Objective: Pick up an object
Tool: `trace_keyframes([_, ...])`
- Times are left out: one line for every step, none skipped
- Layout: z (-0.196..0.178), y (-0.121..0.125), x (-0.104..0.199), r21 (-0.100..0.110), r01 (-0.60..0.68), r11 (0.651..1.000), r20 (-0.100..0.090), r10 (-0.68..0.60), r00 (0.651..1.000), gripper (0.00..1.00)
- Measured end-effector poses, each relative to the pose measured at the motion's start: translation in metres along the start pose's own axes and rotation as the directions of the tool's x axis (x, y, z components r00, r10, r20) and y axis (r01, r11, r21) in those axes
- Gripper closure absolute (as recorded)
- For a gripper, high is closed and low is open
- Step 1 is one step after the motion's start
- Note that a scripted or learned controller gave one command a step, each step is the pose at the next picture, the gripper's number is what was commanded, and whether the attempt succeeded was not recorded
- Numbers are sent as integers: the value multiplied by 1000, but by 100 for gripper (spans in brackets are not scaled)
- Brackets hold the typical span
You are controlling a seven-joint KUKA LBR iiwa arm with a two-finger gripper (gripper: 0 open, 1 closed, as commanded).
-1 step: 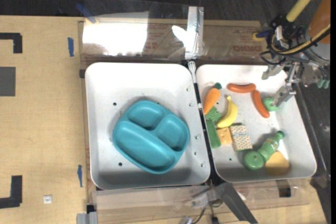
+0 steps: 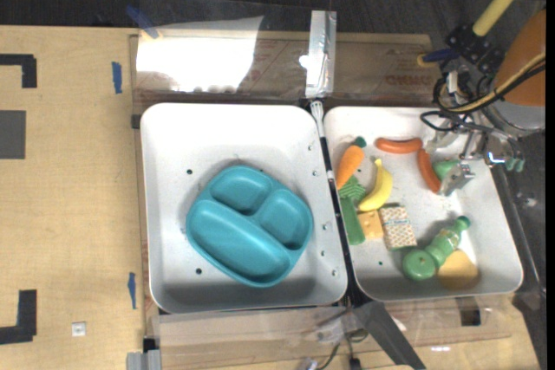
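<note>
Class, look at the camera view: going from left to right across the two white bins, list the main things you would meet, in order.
Teal divided plate → carrot → banana → green bottle → gripper.

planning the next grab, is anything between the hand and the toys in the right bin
Nothing visible stands in the way. The hand sits inside the right bin near its far right side, right beside the red sausage. The banana, carrot and green bottle lie in the bin around it.
</note>
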State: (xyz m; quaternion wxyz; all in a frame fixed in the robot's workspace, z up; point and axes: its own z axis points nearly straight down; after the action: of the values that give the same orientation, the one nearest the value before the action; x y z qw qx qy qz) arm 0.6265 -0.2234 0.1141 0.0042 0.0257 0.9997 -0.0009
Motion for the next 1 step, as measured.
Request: trace_keyframes([10, 9, 9, 4, -65, 998, 32, 65, 997, 0])
